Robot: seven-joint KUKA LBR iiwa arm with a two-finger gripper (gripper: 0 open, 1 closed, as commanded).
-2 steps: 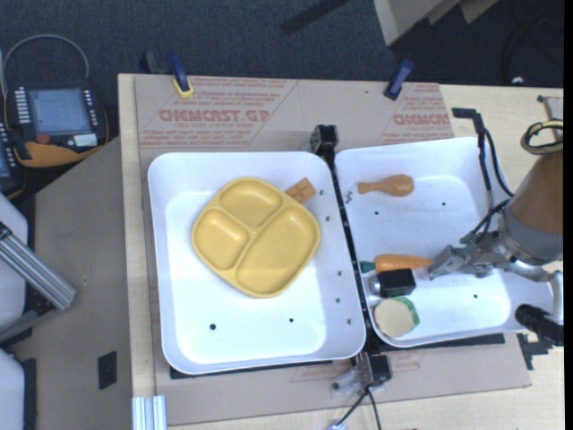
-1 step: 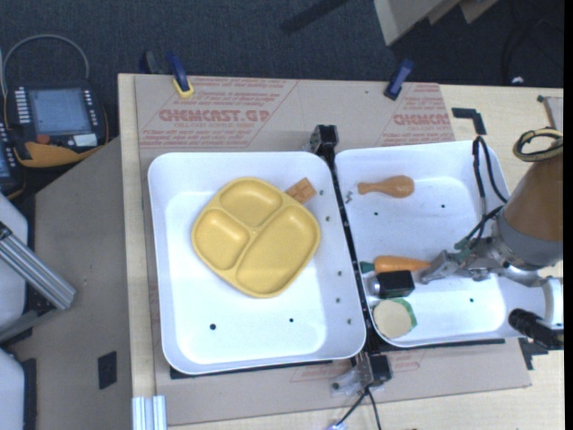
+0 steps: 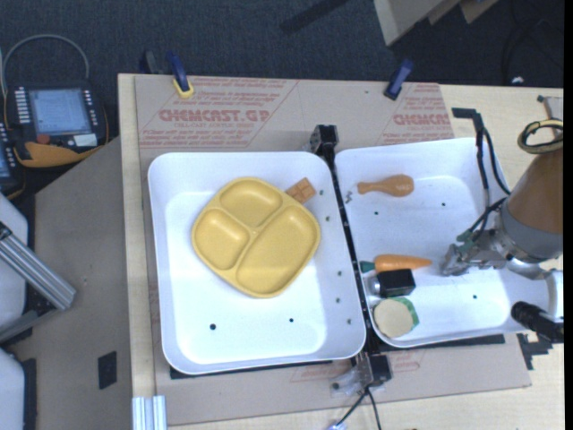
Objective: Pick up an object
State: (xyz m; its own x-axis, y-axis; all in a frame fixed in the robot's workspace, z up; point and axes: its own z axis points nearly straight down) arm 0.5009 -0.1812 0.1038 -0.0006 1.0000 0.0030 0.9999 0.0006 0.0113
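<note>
My gripper hangs low over the right bin, reaching in from the right, its tip just right of an orange carrot-shaped toy. Nothing shows between the fingers. Below the carrot lies a small black block, and below that a round tan disc with a green edge. A tan drumstick-shaped toy rests near the bin's far side. In the left bin sits a yellow divided plate with a small brown block at its upper right rim.
The bins meet at a black divider with clamps at the far end. Cables run along the right bin's far right corner. A pendant with a screen lies off the bench at left.
</note>
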